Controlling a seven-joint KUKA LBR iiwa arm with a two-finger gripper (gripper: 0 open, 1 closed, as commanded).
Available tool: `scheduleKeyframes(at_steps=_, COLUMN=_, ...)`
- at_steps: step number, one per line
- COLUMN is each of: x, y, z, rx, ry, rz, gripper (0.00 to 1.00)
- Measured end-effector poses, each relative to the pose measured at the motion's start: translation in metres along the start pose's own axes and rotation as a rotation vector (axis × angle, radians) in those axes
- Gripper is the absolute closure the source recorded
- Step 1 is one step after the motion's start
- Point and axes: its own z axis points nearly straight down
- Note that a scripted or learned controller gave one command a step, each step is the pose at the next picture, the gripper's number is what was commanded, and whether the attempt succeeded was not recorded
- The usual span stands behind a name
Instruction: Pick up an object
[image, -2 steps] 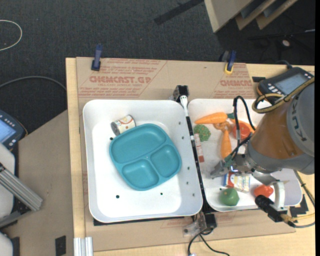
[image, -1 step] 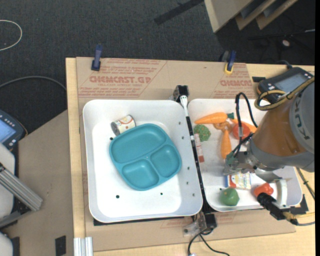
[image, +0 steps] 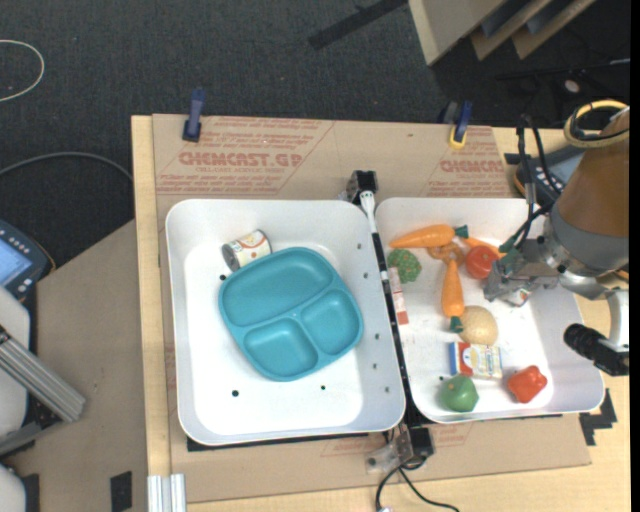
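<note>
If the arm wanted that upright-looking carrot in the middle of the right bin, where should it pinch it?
Probably across the carrot's thick middle, coming straight down from above. It lies flat and narrow, its long sides clear, so fingers would likely fit on either side.

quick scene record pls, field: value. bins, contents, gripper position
left bin: shallow white bin holding a teal three-compartment plastic tray and a small can on its side
right bin: shallow white bin holding two orange carrots, green broccoli, red tomato, beige potato, green apple, red pepper, small carton
gripper: gripper over right bin, beside tomato
holding: nothing visible
</note>
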Motion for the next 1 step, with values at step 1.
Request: scheduleKeyframes(at_steps=1, x=-0.0175, y=-0.0515, z=-0.0097, rx=0.016, ry=0.006, rz=0.004, gripper=1.00)
